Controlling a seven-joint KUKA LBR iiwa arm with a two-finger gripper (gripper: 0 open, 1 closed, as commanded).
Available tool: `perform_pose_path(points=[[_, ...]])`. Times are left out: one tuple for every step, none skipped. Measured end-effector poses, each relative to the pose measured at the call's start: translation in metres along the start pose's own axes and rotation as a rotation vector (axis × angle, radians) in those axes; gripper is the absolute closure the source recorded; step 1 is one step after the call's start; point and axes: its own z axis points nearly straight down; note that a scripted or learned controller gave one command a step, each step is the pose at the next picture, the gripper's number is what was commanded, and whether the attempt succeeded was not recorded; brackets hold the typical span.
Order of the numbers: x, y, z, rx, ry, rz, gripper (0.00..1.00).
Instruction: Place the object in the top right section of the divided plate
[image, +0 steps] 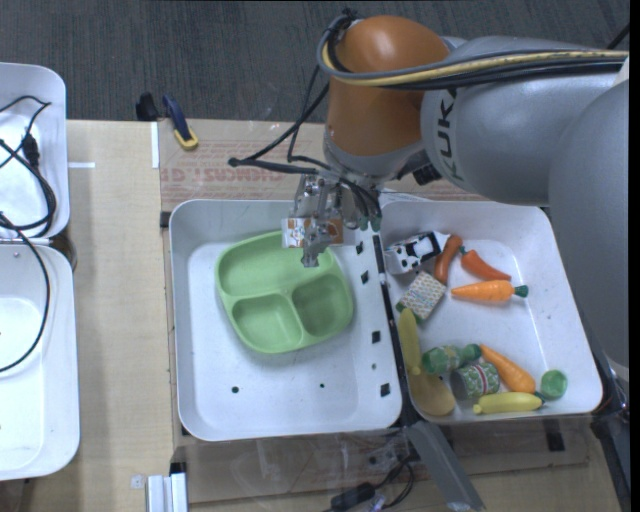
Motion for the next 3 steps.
perform_pose_path(points=[[0.055,0.010,0.018,0.000,0.003,-0.217,1.00],[0.018,0.026,0.014,-0.001,0.000,-0.210,1.00],[0.017,-0.020,-0.119,0.000,-0.002,-0.445,1.00]])
